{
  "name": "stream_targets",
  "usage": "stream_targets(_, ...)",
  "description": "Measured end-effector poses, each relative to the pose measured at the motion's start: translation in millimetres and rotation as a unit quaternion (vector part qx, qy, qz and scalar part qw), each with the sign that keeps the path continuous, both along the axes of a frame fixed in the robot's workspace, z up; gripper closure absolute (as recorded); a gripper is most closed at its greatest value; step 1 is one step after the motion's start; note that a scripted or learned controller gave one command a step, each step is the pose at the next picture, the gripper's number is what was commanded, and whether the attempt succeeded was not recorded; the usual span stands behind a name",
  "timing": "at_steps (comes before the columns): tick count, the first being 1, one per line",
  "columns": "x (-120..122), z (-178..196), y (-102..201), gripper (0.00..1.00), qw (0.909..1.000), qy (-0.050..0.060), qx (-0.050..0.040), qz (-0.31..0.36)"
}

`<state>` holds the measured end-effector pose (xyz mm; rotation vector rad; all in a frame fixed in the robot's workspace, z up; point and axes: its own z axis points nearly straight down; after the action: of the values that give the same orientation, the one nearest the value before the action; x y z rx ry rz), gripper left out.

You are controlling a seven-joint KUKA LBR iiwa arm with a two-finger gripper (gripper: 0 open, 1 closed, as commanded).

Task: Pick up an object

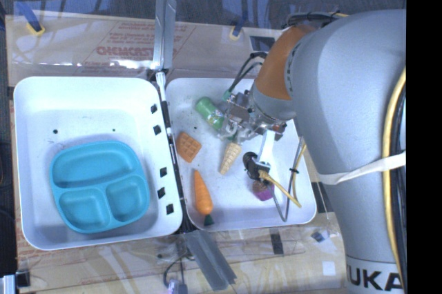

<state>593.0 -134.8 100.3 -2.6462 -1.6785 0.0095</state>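
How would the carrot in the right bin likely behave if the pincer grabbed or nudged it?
The carrot looks like a rigid toy, so probably stiff and light. Its round, tapered body, lying flat on the right bin floor, could roll or pivot if nudged, and its smooth surface may slip from a narrow grip.

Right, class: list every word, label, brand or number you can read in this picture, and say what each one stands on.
"KUKA", cut off at the frame's lower edge: on the grey base of the arm.
Red lettering, seen upside down, too blurred to read: on the cardboard sheet behind the two bins.
Nothing readable on the blue tray, the toy carrot or the green bottle.
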Motion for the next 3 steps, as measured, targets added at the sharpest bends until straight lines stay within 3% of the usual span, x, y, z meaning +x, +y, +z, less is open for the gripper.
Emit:
stream_targets(1, 10.2, 91.6, 100.1, 1.0, 0.9997, -0.003, -0.001, -0.024)
stream_targets(2, 1.0, 94.3, 76.7, 1.0, 0.997, -0.001, -0.0003, 0.077)
stream_targets(3, 1.0, 94.2, 77.2, 0.0, 0.997, -0.001, -0.0002, 0.078)
